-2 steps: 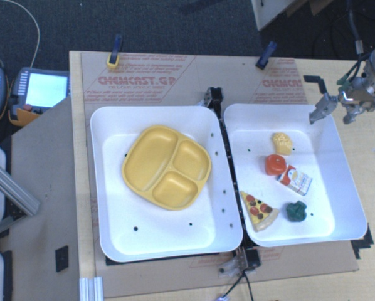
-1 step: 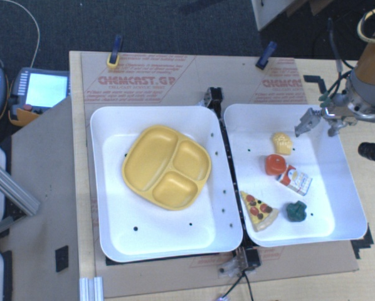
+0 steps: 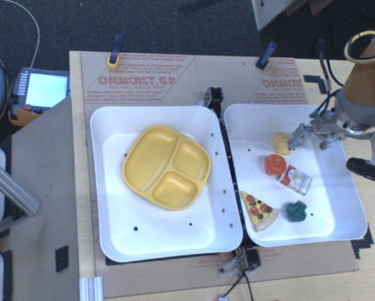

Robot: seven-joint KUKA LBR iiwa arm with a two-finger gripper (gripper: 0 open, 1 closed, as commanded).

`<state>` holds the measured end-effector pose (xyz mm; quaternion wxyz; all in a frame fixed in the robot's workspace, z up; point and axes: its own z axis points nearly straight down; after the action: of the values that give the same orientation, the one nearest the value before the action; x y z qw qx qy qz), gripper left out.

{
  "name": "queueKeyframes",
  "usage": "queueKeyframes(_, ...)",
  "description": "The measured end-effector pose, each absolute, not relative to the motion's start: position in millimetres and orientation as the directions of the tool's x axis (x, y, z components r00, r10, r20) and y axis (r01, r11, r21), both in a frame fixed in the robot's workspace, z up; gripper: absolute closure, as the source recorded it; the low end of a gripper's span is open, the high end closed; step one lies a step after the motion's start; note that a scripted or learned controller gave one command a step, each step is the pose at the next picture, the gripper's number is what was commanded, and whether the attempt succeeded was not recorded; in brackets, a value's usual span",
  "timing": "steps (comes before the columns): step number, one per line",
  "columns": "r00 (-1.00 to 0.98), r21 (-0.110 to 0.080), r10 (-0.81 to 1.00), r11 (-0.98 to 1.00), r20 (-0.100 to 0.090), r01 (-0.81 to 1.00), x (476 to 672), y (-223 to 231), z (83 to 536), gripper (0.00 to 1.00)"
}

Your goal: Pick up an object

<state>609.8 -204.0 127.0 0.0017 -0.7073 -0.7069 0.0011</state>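
The right bin (image 3: 339, 229) holds several small items. A yellow block (image 3: 281, 143) lies near its far side, with a round red piece (image 3: 275, 164) just in front of it and a red-and-white carton (image 3: 295, 180) beside that. A pizza slice (image 3: 260, 210) and a green broccoli piece (image 3: 296, 211) rest near the front. My gripper (image 3: 313, 138) hangs over the far right part of this bin, just right of the yellow block. It is open, with nothing between its fingers.
In the left bin (image 3: 106, 187) sits a yellow divided plate (image 3: 167, 166). The bins' inner walls meet along a dark seam at mid-bench. Clamps (image 3: 114, 50) hold the cardboard base at the back. Screens (image 3: 42, 89) stand off the bench to the left.
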Motion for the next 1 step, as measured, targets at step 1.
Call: queueKeyframes(1,0.0,0.0,1.0,0.0,0.002,1.0,611.7,-204.3,88.5,0.0)
